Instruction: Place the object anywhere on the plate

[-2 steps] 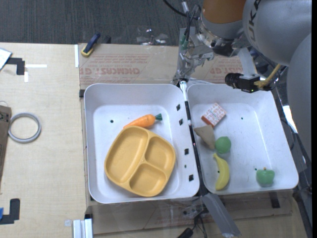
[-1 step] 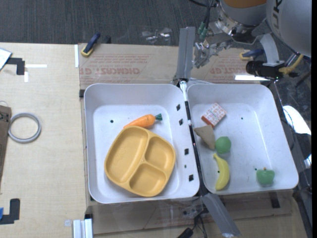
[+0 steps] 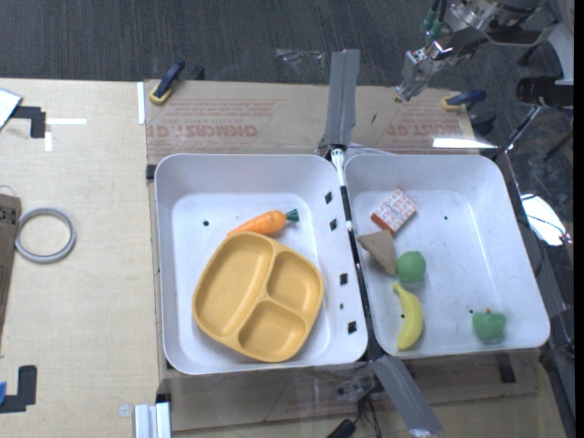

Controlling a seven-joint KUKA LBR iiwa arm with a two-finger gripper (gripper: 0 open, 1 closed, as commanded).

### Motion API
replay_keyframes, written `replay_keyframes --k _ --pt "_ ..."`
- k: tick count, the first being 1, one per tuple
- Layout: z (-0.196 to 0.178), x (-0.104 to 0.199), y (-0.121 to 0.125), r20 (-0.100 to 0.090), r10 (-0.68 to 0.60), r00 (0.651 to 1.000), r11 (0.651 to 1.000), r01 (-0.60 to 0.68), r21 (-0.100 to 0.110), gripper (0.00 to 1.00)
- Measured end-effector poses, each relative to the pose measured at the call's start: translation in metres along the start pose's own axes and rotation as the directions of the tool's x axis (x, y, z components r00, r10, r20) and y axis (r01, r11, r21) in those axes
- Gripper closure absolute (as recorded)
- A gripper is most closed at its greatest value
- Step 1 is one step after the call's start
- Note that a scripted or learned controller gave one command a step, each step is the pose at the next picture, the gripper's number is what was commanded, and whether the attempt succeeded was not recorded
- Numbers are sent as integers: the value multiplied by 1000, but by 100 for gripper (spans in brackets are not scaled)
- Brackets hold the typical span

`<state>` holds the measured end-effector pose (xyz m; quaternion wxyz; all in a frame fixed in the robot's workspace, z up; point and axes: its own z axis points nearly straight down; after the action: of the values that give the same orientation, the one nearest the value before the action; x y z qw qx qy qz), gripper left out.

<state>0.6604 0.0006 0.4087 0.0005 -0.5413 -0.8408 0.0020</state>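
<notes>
From where the camera looks down, the gripper (image 3: 412,78) hangs high over the cardboard behind the right bin (image 3: 513,210), well apart from everything in either bin. Its tips are small and dark against the board, so whether they are parted or closed I cannot tell; nothing is visibly between them.

The yellow plate (image 3: 259,297) lies in the left bin (image 3: 170,245), tilted at an angle with its 3 compartments bare. An orange carrot (image 3: 259,224) lies just beside the plate's upper rim, apparently touching it but not on it. If the carrot is the object meant, it is nearly home yet not placed.

The right bin holds the likelier candidates, since the arm comes from that side: a red-and-white box (image 3: 394,210), a brown wedge-shaped piece (image 3: 380,250), a green ball (image 3: 411,266) pressed close against that wedge, a banana (image 3: 410,317) just below the ball, and a green apple-like piece (image 3: 489,325) alone near the front corner. I judge the task not yet begun in earnest.

Anything lifted there must cross the 2 inner bin walls, which meet in the middle. The ball, wedge and banana crowd each other, which could spoil a clean pinch; the lone green piece looks easier.

Outside the bins, a roll of tape (image 3: 42,234) lies on the bench at left and a blue clamp (image 3: 168,80) grips the cardboard, neither in the way.
</notes>
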Motion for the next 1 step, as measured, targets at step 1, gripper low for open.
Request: replay_keyframes --k 1 --pt "6 -55 -25 -1 -69 998 998 69 1 100"
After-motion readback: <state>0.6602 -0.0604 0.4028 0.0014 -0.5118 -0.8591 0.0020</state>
